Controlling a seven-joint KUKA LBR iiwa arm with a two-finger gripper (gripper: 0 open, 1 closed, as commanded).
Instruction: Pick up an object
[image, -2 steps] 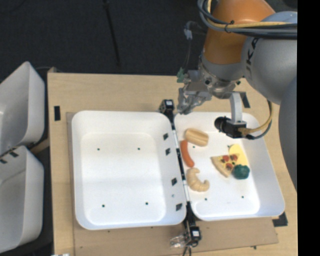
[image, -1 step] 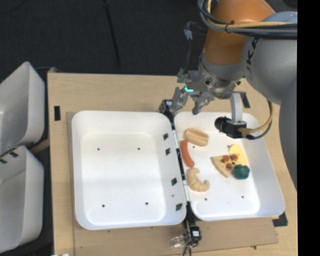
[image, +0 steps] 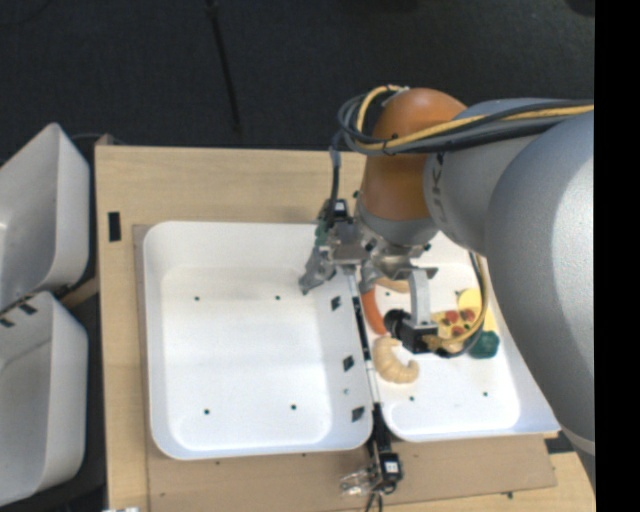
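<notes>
The gripper (image: 385, 275) hangs low over the right bin (image: 455, 415), close to the divider where the two bins meet, and from here I cannot tell how its jaws stand; the wrist and its metal fittings hide them. Just beneath and a little toward the near side of the gripper, an orange, carrot-like piece (image: 372, 308) pokes out from under it, lying along the divider. Slightly nearer still sits a pale croissant-shaped thing (image: 397, 361), curled on the white floor. To the right of that, past a small black part, lies a cluster of small objects: a yellow piece with red spots (image: 460, 322), and a dark green object (image: 485, 345) touching its far edge. Nothing visibly sits between the fingers. Off to the gripper's left spreads the left bin (image: 240, 340). Above the wrist rises the orange band (image: 410, 125), with the thick grey arm (image: 530, 220) sweeping in from the right.
</notes>
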